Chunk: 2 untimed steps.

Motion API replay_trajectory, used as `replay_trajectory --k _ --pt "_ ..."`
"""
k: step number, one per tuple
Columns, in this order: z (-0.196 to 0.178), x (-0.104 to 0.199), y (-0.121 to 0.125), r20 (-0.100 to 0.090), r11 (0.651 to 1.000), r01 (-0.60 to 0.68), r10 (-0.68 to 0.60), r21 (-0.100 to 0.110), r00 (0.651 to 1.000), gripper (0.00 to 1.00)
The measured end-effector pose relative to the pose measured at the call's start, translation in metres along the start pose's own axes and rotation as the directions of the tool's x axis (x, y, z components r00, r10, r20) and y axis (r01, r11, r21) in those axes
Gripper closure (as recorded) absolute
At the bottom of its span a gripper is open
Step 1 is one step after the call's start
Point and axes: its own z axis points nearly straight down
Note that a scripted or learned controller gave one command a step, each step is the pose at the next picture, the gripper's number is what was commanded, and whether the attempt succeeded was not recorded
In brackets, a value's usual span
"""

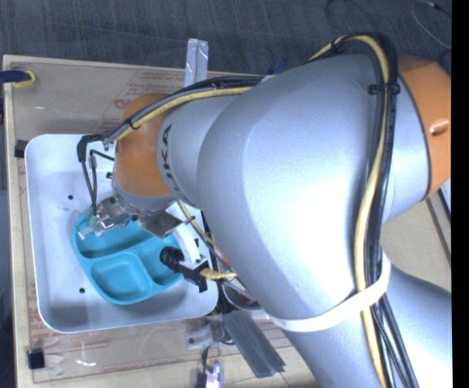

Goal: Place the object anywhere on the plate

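The grey arm with its orange band point(141, 156) reaches over the shallow white plastic bin point(44, 241), its two-finger gripper point(103, 219) above the blue sectioned plastic plate point(129, 277) lying inside it. The object itself cannot be made out

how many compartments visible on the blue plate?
2. One compartment lies at the near end of the blue plate, fully in view; another compartment sits beyond it, partly under the wrist. The arm may hide more.
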Motion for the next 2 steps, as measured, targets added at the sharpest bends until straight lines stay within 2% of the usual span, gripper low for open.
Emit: replay_trajectory --k 1,2 --pt "-0.101 -0.013 -0.094 -0.002 1.0 -0.011 0.011 0.0 1.0 1.0" --pt "-0.081 0.042 -0.07 0.0 0.87 -0.493 0.493 0.003 0.87 1.0"
